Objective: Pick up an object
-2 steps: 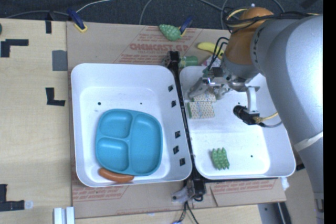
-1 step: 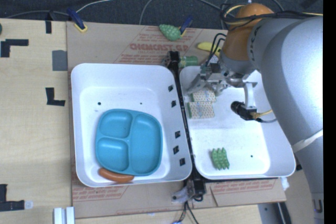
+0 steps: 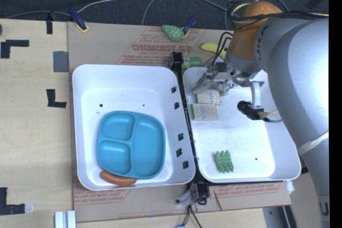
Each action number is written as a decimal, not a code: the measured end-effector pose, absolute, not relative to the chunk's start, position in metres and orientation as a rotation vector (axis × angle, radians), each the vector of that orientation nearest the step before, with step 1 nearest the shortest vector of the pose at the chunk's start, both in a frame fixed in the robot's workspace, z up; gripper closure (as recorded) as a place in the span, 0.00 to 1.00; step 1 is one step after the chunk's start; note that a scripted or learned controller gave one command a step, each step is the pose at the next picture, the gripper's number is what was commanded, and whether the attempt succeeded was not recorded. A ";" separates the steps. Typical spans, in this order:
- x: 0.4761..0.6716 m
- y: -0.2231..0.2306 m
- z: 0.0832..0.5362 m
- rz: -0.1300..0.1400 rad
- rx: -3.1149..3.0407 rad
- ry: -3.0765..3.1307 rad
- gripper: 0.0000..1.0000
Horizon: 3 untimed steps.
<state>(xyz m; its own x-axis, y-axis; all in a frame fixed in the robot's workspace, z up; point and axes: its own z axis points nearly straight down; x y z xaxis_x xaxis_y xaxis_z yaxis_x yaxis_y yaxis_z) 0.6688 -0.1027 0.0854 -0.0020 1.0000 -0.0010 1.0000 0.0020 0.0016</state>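
Observation:
My gripper (image 3: 212, 87) hangs over the far left part of the right bin (image 3: 267, 168), and its two fingers stand apart, so it is open. Just below and between the fingertips lies a pale, dotted block (image 3: 206, 104), seemingly in two pieces; nothing is gripped. A small green studded piece (image 3: 223, 161) rests near the front of the same bin. In the left bin (image 3: 91, 83) sit a blue divided plate (image 3: 131, 144) and an orange sausage-shaped item (image 3: 117, 179) at the plate's front edge.
Behind the bins, on the cardboard, lie a green lump (image 3: 172, 32) by a blue clamp, a yellow item (image 3: 211, 48) and a small green piece (image 3: 192, 62). A black divider (image 3: 183, 115) runs between the bins. The arm's grey body covers the right side.

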 end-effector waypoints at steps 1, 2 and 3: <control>0.669 -0.094 0.085 -0.001 2.218 2.221 0.00; 0.668 -0.094 0.095 -0.004 2.218 2.222 1.00; 0.603 -0.038 0.184 0.000 2.220 2.225 1.00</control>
